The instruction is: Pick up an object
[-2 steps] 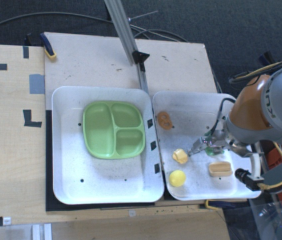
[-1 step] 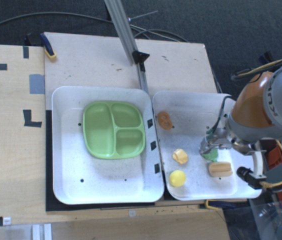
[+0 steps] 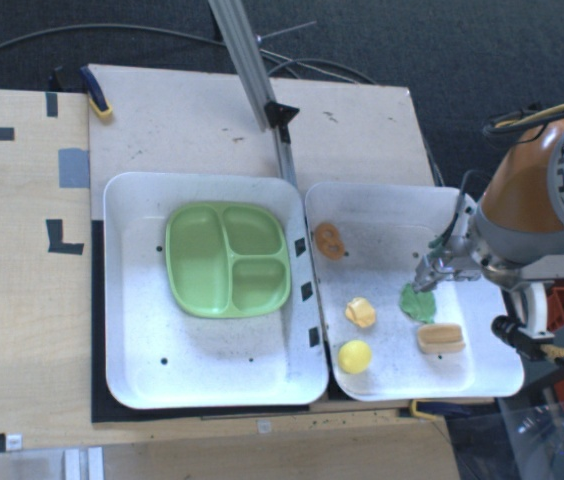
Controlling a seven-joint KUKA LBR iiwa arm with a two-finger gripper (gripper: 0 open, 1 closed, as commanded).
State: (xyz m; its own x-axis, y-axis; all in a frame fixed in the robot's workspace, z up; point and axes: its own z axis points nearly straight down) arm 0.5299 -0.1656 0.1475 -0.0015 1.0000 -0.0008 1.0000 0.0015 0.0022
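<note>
Gripper [image 3: 428, 280] sits low in the right bin [image 3: 382, 203], at the bin's right side, right over the top edge of a green leafy piece [image 3: 419, 303]. Tips seem to touch or nearly touch the green piece; can't tell if it's actually caught between them, and can't tell whether the hand is released or clenched, too small and dark. Arm comes in from the right, orange band [image 3: 522, 183] above the grey wrist.

Other stuff in the right bin: tan bread-like block [image 3: 440, 338] just near-right of the green piece, apart from the gripper. Pale yellow lumpy piece [image 3: 360, 313] toward bin middle, left of the green piece. Yellow ball [image 3: 354, 356] nearer, just below that piece, close to the left wall. Orange-brown round item [image 3: 329, 240] at the far left part, near the divider between bins.

Left bin [image 3: 132, 268] holds a green three-compartment plate [image 3: 228, 259], lying flat, centre-far.

Grey metal pole [image 3: 242, 43] slants in from the far side, ending at the junction of the two bins.
</note>
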